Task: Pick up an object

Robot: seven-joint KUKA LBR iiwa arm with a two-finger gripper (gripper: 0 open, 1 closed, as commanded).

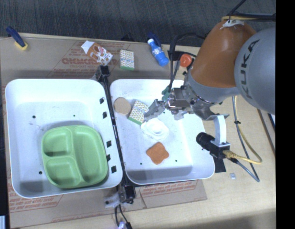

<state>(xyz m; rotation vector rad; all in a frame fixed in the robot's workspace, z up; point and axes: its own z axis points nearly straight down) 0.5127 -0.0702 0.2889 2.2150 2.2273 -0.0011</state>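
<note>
Hovering claw (156, 109) above white lid (154, 128), orange piece (157, 152) nearby

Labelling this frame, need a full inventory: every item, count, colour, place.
bins: 2, white, side by side on the bench
divided tray: 1, green, in the left bin
patterned box: 1, green and white, right bin, by the gripper
round piece: 1, tan, right bin, upper left
white item: 1, white, right bin centre
orange piece: 1, orange, right bin, front
small box: 1, green and white, behind the bins
packet: 1, white and orange, behind the left bin
clamps: 2, blue, back edge
arm: 1, grey and orange, from the right
gripper: 1, over the right bin
</note>
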